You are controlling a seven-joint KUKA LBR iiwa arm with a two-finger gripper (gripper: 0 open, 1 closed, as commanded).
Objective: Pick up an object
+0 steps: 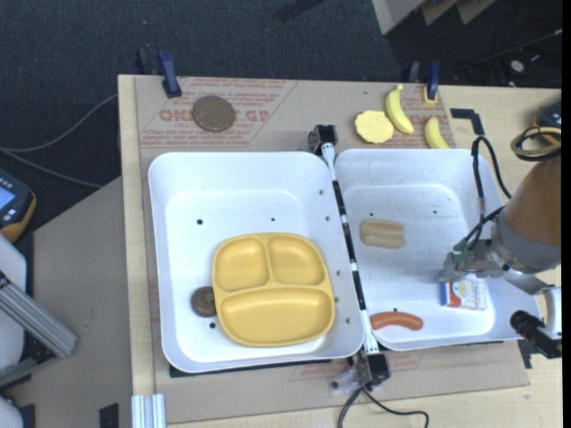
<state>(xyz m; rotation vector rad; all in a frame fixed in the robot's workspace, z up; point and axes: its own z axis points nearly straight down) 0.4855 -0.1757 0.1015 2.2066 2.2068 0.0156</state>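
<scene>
Camera view
Arm (535, 226): reached in from the right, over the right bin (419, 172).
Jaws (462, 266): low over the bin's right side, just above a small white carton (464, 294); released or clenched, cannot tell.
Right bin contents: tan bun (382, 234) near centre, sausage (396, 321) by the front wall, carton at right.
Left bin (169, 194): yellow divided plate (270, 287), brown disc (203, 301) touching its left edge.
Worktop (268, 105): bananas (400, 111) and a brown disc behind the bins.

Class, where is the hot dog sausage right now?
The sausage lies in the right bin, by its near edge, below the bread roll and left of the small carton.
</scene>
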